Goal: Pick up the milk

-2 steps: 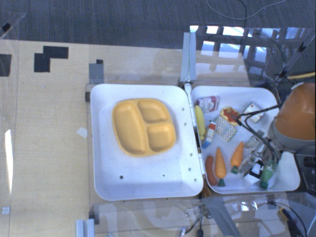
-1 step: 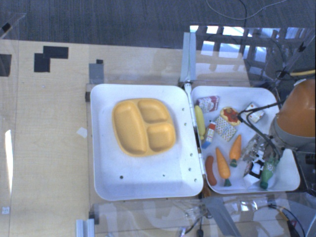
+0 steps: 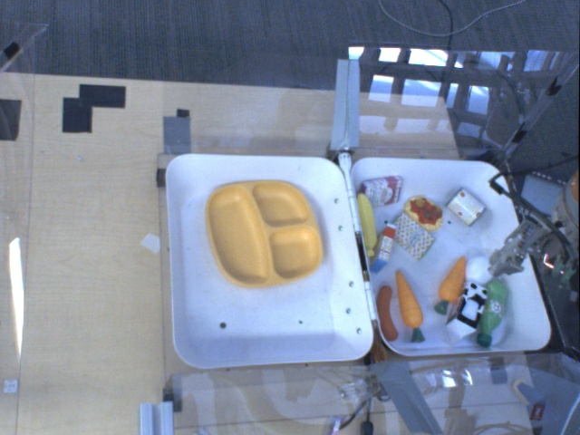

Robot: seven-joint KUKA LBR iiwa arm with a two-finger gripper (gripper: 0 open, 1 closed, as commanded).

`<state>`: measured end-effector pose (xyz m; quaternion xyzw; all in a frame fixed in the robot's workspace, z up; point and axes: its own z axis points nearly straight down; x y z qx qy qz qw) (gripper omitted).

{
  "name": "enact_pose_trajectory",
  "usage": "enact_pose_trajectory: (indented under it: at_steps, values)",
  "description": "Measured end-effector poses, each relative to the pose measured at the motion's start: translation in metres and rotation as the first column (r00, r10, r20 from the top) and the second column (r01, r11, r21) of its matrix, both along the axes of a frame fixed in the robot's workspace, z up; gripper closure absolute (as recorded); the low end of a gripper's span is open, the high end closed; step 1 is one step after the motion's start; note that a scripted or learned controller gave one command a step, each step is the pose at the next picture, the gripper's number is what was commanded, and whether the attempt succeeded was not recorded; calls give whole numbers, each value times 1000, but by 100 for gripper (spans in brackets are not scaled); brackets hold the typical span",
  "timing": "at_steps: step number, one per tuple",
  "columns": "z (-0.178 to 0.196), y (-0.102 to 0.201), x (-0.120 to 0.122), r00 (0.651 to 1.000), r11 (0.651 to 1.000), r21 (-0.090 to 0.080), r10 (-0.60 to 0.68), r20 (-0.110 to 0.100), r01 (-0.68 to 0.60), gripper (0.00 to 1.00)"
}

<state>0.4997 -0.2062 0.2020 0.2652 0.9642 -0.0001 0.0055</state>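
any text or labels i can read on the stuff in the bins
No text is readable.
Red-and-white packet: printed, too blurred to read.
White carton: markings too small to read.
Black-and-white milk carton: cow-patch pattern, no legible words.
Small bottle: red label, unreadable.
Yellow divided tray: no print seen.

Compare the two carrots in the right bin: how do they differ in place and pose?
The longer carrot lies near the bin's middle, beside the sausage, its green end toward the front wall. The shorter carrot lies further right, next to the cow-patterned milk carton, leaning the other way. Both are orange with green tops and lie flat in the right bin.
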Motion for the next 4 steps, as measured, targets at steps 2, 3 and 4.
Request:
enact_pose_trajectory:
  at_steps: [2,3,4]
  values:
    - [-86,0,56,997,997,-5,73,14,-73,0]
    - [-90,-2,28,971,971,-20,239,29,-238,0]
    - [-11,13,37,952,952,4,-306,-1,306,0]
